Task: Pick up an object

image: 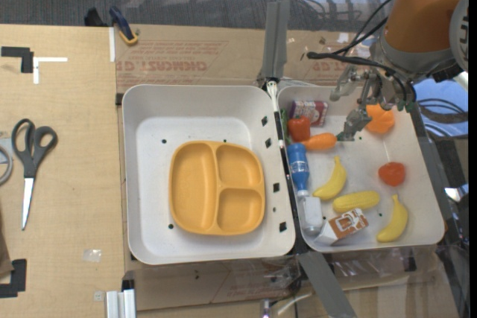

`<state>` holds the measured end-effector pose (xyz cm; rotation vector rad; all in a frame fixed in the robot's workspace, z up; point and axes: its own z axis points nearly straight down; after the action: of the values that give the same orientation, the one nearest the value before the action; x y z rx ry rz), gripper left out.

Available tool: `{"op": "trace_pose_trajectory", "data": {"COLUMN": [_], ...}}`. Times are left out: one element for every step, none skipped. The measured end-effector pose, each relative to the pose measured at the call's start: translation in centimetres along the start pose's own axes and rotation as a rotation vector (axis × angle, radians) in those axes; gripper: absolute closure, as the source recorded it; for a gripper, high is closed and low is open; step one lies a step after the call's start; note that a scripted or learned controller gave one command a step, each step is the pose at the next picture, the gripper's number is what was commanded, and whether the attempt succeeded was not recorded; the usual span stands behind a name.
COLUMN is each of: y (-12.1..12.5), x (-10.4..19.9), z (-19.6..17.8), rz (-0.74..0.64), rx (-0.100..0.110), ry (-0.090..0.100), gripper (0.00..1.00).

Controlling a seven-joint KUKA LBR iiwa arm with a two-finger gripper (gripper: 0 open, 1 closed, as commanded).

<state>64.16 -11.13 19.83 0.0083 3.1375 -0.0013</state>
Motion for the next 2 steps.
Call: {"op": "trace_pose_trajectory", "data": {"y": [-0.2,-1.3], "x": [3.9,7.4], "z": [10.5,10.5], "rz": [0.065,0.168], "rx": [-0.001,0.000], "ry": [-0.001,0.001], "gripper": [0.00,0.00]}}
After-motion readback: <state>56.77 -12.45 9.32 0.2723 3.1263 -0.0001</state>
